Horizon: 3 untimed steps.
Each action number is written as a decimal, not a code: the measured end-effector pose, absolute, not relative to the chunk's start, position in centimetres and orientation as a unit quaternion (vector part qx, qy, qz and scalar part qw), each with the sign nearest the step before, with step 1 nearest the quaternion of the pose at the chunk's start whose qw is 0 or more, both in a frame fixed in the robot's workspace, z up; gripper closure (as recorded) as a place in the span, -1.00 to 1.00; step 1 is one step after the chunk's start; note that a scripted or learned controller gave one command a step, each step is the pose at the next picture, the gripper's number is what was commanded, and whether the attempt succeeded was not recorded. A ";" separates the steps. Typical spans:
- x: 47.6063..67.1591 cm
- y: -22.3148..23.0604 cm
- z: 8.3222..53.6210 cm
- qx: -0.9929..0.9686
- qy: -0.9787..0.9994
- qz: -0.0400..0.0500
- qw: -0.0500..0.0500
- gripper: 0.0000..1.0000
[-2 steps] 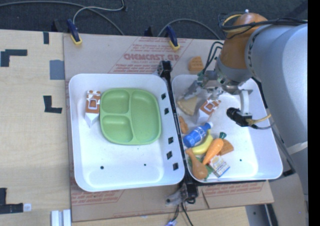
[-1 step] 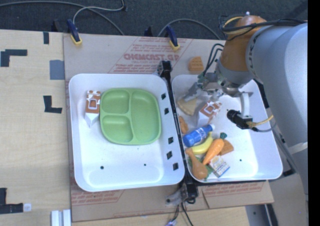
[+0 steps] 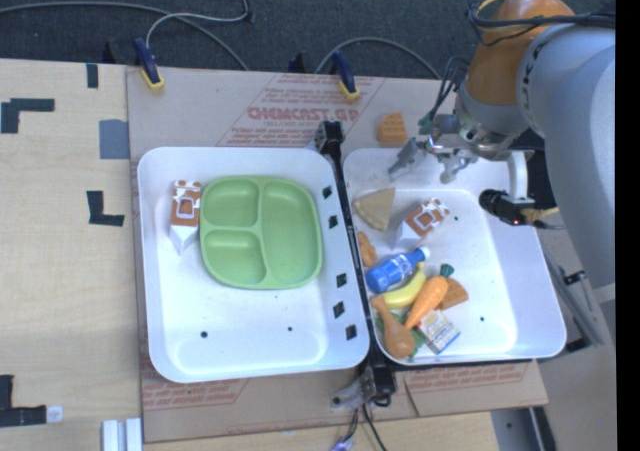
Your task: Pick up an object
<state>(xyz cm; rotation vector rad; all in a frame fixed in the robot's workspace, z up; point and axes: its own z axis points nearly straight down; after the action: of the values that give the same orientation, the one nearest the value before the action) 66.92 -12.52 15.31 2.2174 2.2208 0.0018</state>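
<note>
My gripper (image 3: 428, 163) hangs over the far edge of the right bin (image 3: 520, 289), its two fingers spread open with nothing between them. Just below it lie a tan bread wedge (image 3: 375, 207) and a small red-and-white carton (image 3: 427, 218). Nearer the front of that bin a blue bottle (image 3: 396, 269), a yellow banana (image 3: 402, 292), an orange carrot (image 3: 428, 301) and a small printed box (image 3: 439, 335) sit in a pile.
The left bin (image 3: 250, 339) holds a green divided plate (image 3: 262, 231) and a small carton (image 3: 185, 209) at its left wall. An orange block (image 3: 392, 126) rests on the cardboard behind the right bin. A black divider (image 3: 345, 239) runs between the bins.
</note>
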 end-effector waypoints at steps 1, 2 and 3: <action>64.7 -9.9 9.1 0.707 0.707 0.004 0.005 -1.00; 66.9 -10.0 8.6 0.706 0.708 0.001 0.001 -1.00; 66.8 -9.6 8.5 0.707 0.708 0.000 0.000 -1.00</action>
<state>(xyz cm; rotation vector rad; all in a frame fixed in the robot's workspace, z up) 66.84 -9.61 8.49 2.2195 2.2223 -0.0010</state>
